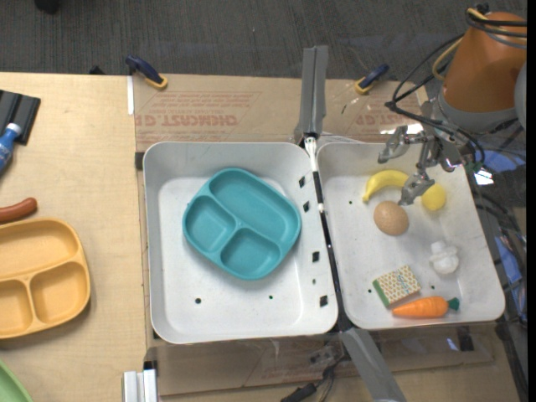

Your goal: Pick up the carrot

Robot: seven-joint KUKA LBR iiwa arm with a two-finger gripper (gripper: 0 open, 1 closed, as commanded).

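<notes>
pale wooden bench (75,124) carries two shallow white plastic bins; in the right bin (481,224) the small orange carrot with a green stub (423,308) lies flat along the front edge, just beside a patterned card (396,285). the metal two-finger gripper (412,167) hangs spread wide and empty near the back edge, by a yellow banana (383,183) and brown egg (390,219), well apart from the carrot; i judge a descent here would catch the wrong item, and the carrot's tapered body could roll from the fingers.

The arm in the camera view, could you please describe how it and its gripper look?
The arm enters at the upper right as a rounded orange section with grey parts beside it. Dark cables loop around it, and a yellowish one crosses its top. Below hangs the gripper, a bare metallic silver assembly with two thin fingers. I can make out no markings or labels on either.
</notes>
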